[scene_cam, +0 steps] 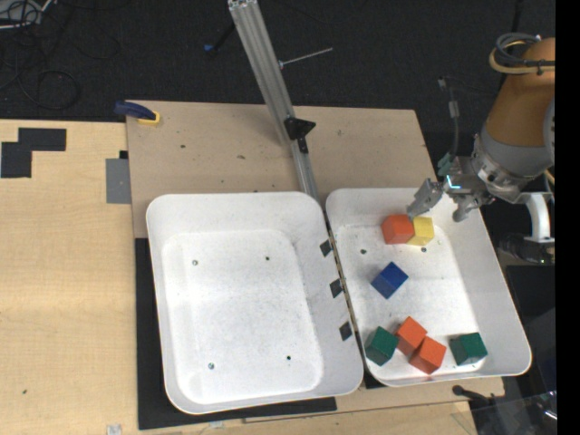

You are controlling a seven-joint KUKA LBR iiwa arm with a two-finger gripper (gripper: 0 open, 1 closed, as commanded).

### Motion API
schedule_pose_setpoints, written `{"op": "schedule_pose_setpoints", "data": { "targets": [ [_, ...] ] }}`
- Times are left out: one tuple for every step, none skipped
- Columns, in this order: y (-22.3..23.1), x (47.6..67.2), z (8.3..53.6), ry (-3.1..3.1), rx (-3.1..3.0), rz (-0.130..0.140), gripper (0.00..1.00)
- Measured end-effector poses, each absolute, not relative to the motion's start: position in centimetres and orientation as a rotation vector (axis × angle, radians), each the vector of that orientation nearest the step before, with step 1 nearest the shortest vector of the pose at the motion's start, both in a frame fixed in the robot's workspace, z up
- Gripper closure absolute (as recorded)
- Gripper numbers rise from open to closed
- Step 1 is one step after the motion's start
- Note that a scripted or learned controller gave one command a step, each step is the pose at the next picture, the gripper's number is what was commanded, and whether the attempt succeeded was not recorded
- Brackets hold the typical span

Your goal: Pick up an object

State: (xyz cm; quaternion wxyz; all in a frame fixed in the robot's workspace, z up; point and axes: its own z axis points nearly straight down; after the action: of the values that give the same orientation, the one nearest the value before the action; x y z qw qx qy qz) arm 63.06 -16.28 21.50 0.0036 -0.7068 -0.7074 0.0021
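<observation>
Gripper [444, 199] fingers apart, empty, above right bin [494, 270] | yellow cube [423, 231] touches orange cube [397, 229] | risk: fingers catch both, grasp slips

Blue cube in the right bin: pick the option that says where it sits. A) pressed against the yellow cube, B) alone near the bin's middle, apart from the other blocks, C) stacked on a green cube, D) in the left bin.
B: the blue cube lies by itself in the right bin, below the orange-red cube and yellow cube, and above the cluster of green and orange blocks.
</observation>
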Motion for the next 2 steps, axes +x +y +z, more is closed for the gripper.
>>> {"op": "schedule_pose_setpoints", "data": {
  "targets": [
    [-16.3,63.2,21.8,-2.223,-2.216,0.003,0.0],
    [-15.6,63.0,15.4,-2.221,-2.21,0.008,0.0]
  ]
}}
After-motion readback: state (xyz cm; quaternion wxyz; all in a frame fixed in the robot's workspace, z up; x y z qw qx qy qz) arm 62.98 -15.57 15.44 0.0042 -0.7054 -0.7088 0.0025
